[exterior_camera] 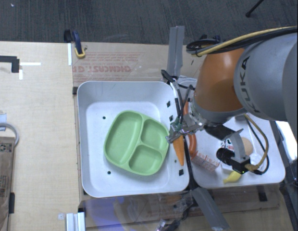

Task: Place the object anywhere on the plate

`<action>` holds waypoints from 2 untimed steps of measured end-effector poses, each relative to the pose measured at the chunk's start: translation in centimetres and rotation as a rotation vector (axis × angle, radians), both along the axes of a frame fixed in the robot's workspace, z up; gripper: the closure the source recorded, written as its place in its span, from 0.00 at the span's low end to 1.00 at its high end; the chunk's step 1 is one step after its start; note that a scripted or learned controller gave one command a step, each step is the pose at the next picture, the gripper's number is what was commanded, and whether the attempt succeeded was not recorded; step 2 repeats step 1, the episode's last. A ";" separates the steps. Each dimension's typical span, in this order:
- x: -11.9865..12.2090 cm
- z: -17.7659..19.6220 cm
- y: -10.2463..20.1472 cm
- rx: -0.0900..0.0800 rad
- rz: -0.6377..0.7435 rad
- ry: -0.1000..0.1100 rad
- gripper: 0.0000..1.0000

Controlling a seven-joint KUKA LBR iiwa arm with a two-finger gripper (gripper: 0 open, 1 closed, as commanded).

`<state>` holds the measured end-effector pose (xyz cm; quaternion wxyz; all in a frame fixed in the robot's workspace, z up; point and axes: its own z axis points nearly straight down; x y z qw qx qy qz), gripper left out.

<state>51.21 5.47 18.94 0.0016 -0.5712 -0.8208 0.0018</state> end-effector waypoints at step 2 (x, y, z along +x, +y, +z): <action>0.0 0.0 0.0 0.000 0.000 0.000 0.00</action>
